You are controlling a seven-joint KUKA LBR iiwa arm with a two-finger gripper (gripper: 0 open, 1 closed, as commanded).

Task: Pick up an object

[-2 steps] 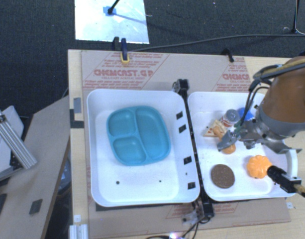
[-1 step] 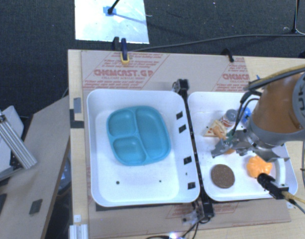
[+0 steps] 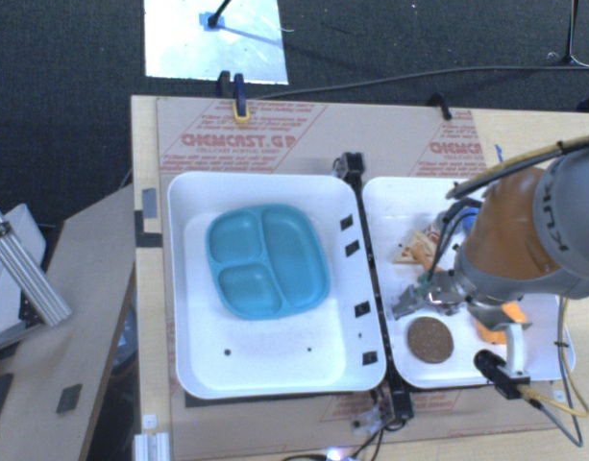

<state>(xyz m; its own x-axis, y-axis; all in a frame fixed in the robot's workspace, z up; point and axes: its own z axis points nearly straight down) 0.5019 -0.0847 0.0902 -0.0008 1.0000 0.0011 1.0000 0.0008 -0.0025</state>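
Just below my gripper: brown disc, not held. Finger state: could not tell. Orange piece right, wrapper above. Risk: descent off-centre, disc skidding against right bin wall.

The arm runs off the right edge and covers much of the right bin. An orange object and a tan packet show only partly beneath it. The gripper is small and blurred, perhaps over the bin floor. The desk is cut off on the right.
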